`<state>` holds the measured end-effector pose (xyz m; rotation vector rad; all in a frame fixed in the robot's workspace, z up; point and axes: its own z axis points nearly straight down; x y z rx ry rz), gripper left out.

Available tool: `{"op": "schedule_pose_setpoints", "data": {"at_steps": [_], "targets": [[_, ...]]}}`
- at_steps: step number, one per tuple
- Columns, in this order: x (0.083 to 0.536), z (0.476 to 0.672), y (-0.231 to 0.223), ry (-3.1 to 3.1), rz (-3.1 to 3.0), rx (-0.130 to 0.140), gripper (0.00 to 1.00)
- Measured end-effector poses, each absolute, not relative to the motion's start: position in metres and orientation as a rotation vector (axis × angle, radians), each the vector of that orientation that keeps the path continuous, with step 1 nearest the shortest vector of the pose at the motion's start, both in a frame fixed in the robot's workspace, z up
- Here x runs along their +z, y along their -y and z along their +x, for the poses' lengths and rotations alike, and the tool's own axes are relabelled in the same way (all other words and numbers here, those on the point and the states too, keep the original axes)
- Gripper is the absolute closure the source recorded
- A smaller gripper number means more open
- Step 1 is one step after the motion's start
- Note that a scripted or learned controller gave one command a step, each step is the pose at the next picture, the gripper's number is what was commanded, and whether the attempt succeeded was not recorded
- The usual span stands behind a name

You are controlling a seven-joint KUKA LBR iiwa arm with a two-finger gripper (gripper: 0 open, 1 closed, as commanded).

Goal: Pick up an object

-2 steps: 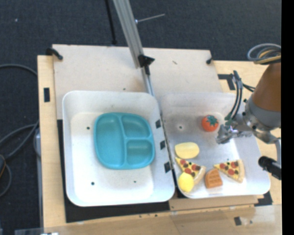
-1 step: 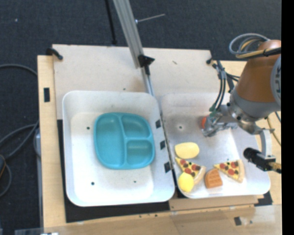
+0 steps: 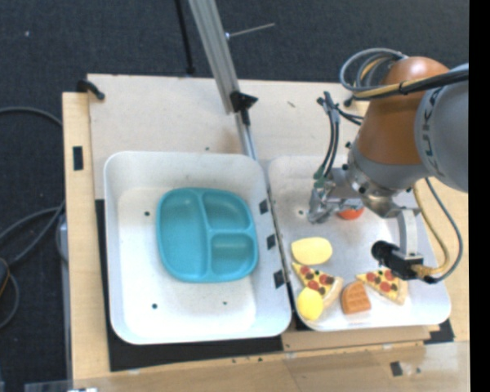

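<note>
My gripper (image 3: 325,205) hangs over the upper part of the right bin (image 3: 287,178), its fingers pointing down to the left. A small red-orange object (image 3: 351,212) lies just to its right, partly hidden under the wrist. Below it lie a pale yellow oval (image 3: 311,250), a pizza slice (image 3: 317,281), a yellow lemon-like piece (image 3: 309,304), an orange toast-like piece (image 3: 355,298) and a second pizza slice (image 3: 385,283). Nothing shows between the fingers.
A teal divided tray (image 3: 207,234) rests in the left bin (image 3: 126,219). A slanted metal pole (image 3: 220,55) crosses the bench top and ends near the bins' divider. The arm's cables (image 3: 416,243) loop over the right bin's right side.
</note>
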<state>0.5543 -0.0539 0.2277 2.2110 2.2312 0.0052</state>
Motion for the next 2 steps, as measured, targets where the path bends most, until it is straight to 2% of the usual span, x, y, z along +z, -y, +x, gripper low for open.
{"op": "schedule_pose_setpoints", "data": {"at_steps": [2], "targets": [[0.246,0.586,-0.064,-2.232,2.211,0.005,1.00]]}}
